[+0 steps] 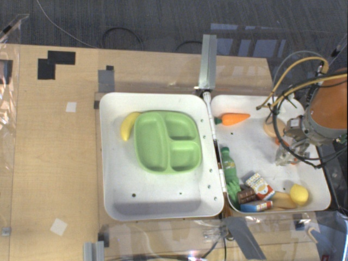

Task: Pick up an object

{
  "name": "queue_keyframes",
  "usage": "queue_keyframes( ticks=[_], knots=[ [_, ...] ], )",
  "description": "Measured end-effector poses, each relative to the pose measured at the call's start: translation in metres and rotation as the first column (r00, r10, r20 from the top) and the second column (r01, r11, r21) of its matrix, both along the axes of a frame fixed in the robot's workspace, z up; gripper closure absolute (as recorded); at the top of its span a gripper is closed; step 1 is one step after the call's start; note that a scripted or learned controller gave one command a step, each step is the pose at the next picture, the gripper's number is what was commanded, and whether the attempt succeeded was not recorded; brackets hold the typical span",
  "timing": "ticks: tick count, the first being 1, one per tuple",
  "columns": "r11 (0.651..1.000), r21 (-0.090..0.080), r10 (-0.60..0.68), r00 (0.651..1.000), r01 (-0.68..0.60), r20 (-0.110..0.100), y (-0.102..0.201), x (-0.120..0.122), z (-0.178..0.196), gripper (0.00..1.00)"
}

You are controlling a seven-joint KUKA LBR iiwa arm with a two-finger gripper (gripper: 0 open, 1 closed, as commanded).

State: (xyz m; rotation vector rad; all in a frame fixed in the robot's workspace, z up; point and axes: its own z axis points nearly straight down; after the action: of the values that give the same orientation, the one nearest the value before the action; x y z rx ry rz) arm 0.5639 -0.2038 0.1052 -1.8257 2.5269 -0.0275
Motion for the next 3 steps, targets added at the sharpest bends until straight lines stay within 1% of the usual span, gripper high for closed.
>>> queue_keyframes(
  ticks=[1,2,3],
  knots=[
    [0.997,0.001,-0.078,0.997,0.078,-0.009,0.063,0.032,0.112,1.00],
    [0.936,-0.001,0.351,0.936,-0.351,-0.024,0.004,0.027,0.075,1.00],
    [0.936,-0.001,0.353,0.935,-0.353,-0.021,0.006,0.028,0.076,0.00]
  ],
)
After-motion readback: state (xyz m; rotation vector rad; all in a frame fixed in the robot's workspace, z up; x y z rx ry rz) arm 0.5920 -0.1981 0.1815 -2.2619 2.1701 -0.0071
